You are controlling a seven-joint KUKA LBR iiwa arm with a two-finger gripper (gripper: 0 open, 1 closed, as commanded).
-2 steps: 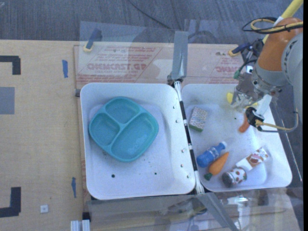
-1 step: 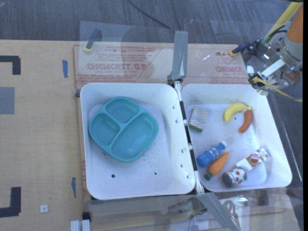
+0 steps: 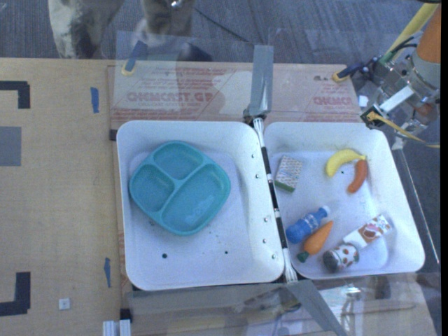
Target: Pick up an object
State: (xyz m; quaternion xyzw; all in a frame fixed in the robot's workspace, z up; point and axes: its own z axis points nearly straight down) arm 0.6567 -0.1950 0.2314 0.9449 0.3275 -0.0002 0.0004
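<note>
Highest above the bench, the grey arm's gripper (image 3: pixel 409 100) hovers over the far right corner of the right-hand shallow white bin (image 3: pixel 393 203), outside its rim. Whether it is open or shut cannot be told, and nothing shows in its grasp.

Against that bin's left wall sits the left-hand white bin (image 3: pixel 210 257), holding a teal divided plastic plate (image 3: pixel 180 187).

Inside the right bin:
- **Near right:** a white bottle with a red label (image 3: pixel 369 231).
- **Far side:** a yellow toy banana (image 3: pixel 343 161).
- **Near left:** a blue plastic bottle (image 3: pixel 308 225) beside an orange toy carrot (image 3: pixel 317 238).
- **Far left:** a small green-and-white box (image 3: pixel 288 172).

This looks like the approach step. The next move calls for choosing one target, probably the banana, then centring over it and descending.
</note>
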